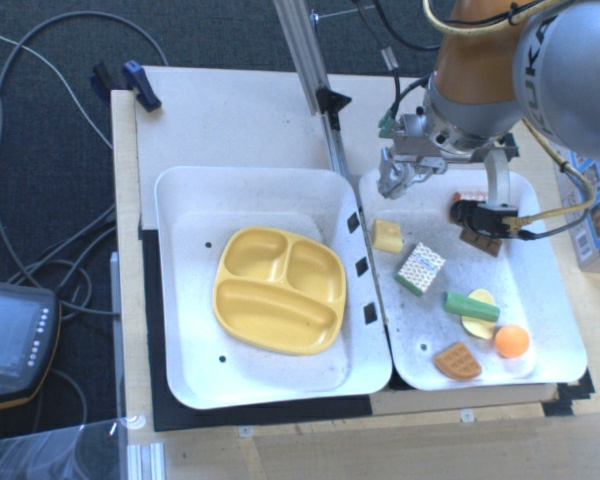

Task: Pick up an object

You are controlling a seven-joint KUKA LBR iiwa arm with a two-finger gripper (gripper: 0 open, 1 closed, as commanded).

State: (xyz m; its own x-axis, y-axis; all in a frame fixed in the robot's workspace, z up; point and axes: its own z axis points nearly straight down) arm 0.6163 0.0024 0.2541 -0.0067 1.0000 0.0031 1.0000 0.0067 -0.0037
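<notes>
My gripper (394, 180) hangs over the far left corner of the right bin (555, 298), with nothing visibly in it. Just in front of it lies a small yellow cube (387, 236). Further toward the front are a green-and-white patterned block (420, 268), a green bar (471, 305) resting on a yellow piece (479, 324), an orange ball (512, 341) and a brown waffle-like piece (457, 361). A brown item (480, 241) lies at the back of the bin, right of the gripper.
The left bin (180, 268) holds a yellow divided plate (280, 290). A slanted metal post (305, 38) rises between the bins at the back. A blue clip (140, 83) sits at the bench's far left corner. Cables lie on the floor to the left.
</notes>
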